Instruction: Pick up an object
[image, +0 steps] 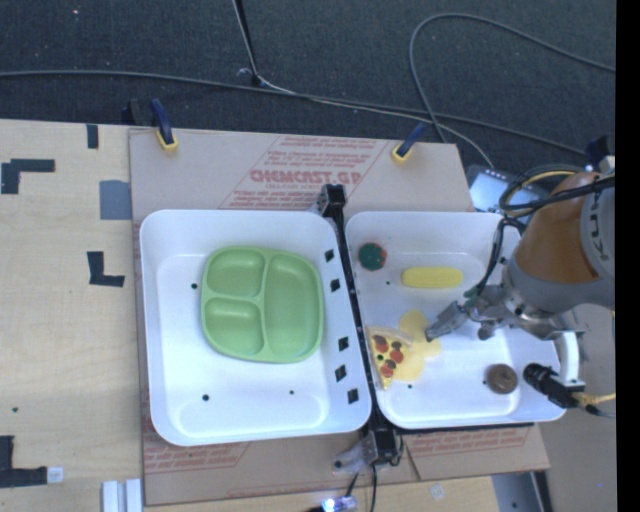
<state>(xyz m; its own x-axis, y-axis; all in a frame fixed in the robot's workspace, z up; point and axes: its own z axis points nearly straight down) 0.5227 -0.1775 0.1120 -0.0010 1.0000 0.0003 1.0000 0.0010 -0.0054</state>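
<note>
The likeliest thing to be picked is the small yellow piece (414, 323) lying flat on the floor of the right bin (480, 226), just at the tip of the gripper (440, 328). It looks like a light plastic toy food item, thin and stiff, probably slick; lying so low, it offers little edge, so a hold across its narrow width, pressed close to the bin floor, seems the best chance, and it may slide away rather than lift.

Touching it at about 7 o'clock is a toy pizza slice (392, 356) with red dots, also flat and likely as hard to pinch. At 12 o'clock from the yellow piece lies a yellow oblong (432, 277), thicker and rounded, perhaps an easier grasp across its short side. At 11 o'clock sits a small green and red ball-like toy (372, 256), which may roll. At 4 o'clock, near the bin's lower right, rests a brown round piece (501, 378).

The fingers point toward 8 o'clock, low over the bin; whether they are apart or together I cannot tell, and nothing shows between them.

The left bin (170, 330) carries a green divided plate (263, 304). Both bins rest on cardboard (300, 165) on the counter (60, 300).
</note>
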